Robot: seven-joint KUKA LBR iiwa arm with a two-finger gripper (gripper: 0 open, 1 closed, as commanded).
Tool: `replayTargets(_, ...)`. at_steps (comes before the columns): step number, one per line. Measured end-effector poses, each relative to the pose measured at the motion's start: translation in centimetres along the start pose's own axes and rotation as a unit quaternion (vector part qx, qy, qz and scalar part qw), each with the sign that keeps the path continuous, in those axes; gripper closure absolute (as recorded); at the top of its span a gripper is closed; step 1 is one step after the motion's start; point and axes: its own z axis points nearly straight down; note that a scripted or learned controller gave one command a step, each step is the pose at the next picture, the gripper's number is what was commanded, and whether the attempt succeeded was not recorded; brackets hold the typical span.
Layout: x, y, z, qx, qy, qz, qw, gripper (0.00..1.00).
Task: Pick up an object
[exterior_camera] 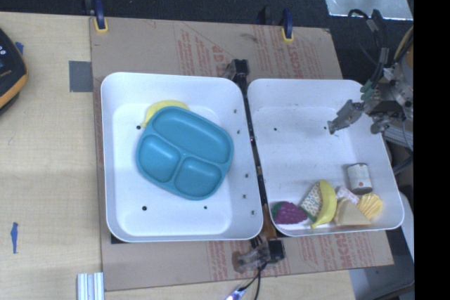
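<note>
Several small objects are crowded into the near corner of the right bin [281, 91]: a purple grape cluster [286, 212], a banana [326, 202] leaning across a pale patterned piece [311, 201], a yellow ridged shell-like item [370, 206], and a small grey-and-dark can [359, 178] set a little apart from the heap, toward the far side. Any of these can be taken, and the can is judged the easiest target, since free floor is seen on most of its sides, whereas the banana and its neighbours are touching or overlapping. The gripper [339, 120] is seen near the far right side of the same bin, above bare white floor and well apart from the pile; nothing is seen between its fingers, and whether they are apart or together cannot be told from this angle. For the step to be done well, the gripper should be carried toward the near right part of the bin, centred over the chosen item, opened wider than it, and lowered straight until the item is straddled. The bin wall beside the can should be allowed for, so that a finger is not caught on the rim. In the left bin [112, 151], a blue divided plate [185, 153] lies over a yellow piece [163, 107]; both are flat and are judged poor candidates for pinching.
</note>
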Motion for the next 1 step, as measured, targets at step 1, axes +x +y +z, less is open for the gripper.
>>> replayTargets(1, -2.30, -5.38, 8.40, 0.000, 0.000, 0.000, 1.0000, 0.00)
